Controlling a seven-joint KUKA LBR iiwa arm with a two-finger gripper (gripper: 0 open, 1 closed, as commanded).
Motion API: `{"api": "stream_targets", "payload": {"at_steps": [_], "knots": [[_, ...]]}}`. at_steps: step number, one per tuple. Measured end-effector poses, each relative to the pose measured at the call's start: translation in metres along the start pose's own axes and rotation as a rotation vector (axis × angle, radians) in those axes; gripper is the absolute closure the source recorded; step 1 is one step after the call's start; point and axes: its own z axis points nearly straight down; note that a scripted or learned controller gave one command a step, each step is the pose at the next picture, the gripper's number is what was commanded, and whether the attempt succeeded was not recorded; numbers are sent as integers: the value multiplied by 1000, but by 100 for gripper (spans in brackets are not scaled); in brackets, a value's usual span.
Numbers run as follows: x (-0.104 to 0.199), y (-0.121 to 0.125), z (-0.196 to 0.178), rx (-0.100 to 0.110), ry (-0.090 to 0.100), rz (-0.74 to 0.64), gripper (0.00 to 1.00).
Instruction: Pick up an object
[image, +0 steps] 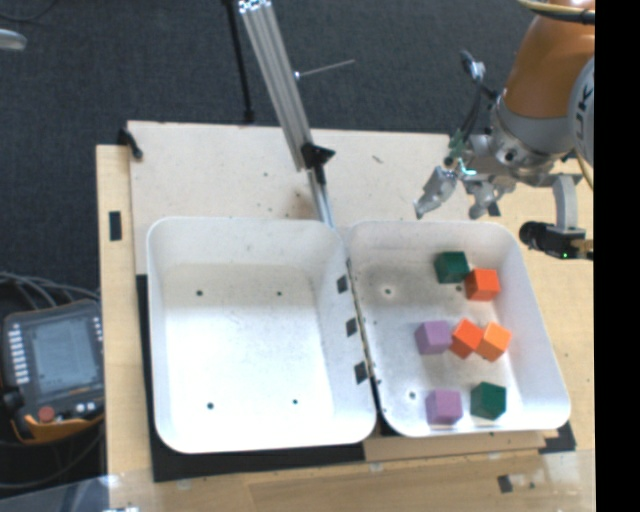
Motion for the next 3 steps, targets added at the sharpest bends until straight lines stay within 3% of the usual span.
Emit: {"api": "stream_targets", "payload": {"at_steps": [1,3], "knots": [[0,1,-3,-5,-2,-1,0],[-7,-2,102,0,-2,5,0]]}}
